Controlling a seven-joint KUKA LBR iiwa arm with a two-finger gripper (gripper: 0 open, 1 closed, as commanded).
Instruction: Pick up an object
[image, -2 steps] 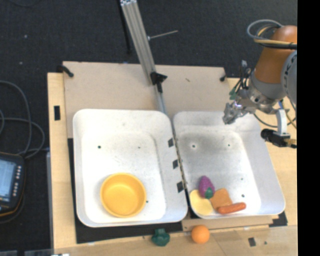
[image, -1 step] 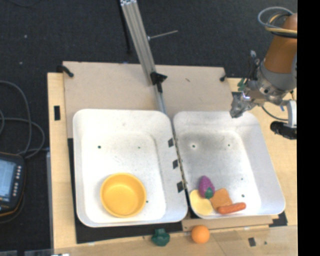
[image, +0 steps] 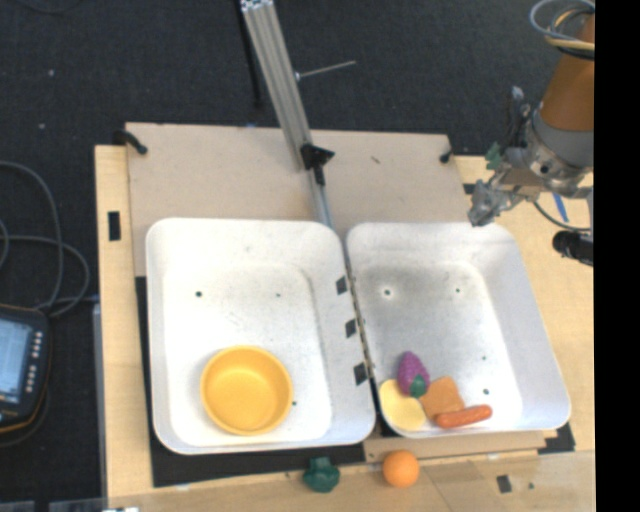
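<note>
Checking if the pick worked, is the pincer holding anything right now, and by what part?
Nothing is held. The pincer hangs over the right bin's far corner, with no object between its fingers.

- The arm (image: 568, 95) comes in at the bench's far right corner — orange band uppermost, grey wrist below it.
- The gripper (image: 482, 212) points down and to the left, poised above the far right corner of the right bin.
- The fingers are too small and blurred to read — nothing shows between them.

Robotics lab (bench (image: 200, 160), white bins (image: 240, 250))
</note>
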